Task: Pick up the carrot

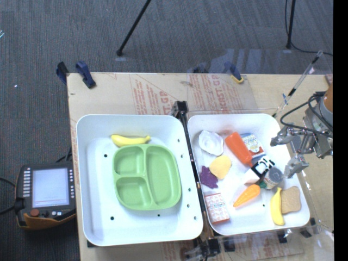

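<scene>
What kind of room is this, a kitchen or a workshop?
Most likely a robotics lab, not a kitchen. Toy food such as a carrot lies in a white bin on a clamped board, a handheld control pendant rests on the carpet, and tripod legs stand behind.

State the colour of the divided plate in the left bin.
Light green divided plate, seen in the camera view.

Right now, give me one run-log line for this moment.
carrot: right bin, not held | gripper: at bin's right edge, above carrot | banana: left bin
</scene>
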### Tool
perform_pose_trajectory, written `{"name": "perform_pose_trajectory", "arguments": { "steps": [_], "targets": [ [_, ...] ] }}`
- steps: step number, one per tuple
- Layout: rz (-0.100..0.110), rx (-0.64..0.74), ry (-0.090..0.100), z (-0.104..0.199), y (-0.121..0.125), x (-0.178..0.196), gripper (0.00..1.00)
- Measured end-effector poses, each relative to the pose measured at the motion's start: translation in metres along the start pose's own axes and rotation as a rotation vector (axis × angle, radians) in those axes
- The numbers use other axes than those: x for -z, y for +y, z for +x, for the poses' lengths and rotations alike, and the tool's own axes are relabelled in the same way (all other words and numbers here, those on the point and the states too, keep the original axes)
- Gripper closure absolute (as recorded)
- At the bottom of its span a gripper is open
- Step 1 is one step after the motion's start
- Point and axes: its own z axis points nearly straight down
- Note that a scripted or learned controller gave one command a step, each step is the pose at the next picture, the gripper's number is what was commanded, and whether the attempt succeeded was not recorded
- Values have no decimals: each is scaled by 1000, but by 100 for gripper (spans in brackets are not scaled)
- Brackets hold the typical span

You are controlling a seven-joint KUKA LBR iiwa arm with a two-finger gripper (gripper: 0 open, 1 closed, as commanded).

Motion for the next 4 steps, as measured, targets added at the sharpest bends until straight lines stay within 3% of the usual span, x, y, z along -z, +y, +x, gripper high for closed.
{"name": "perform_pose_trajectory", "arguments": {
  "steps": [1, 2, 3, 4],
  "targets": [
    [-4, -35, 11, 51, 45, -113, 0],
    [-2, -108, 6, 66, 104, -156, 0],
    [-1, -104, 4, 65, 105, -146, 100],
    [0, 114, -3, 67, 170, -53, 100]
  ]
}}
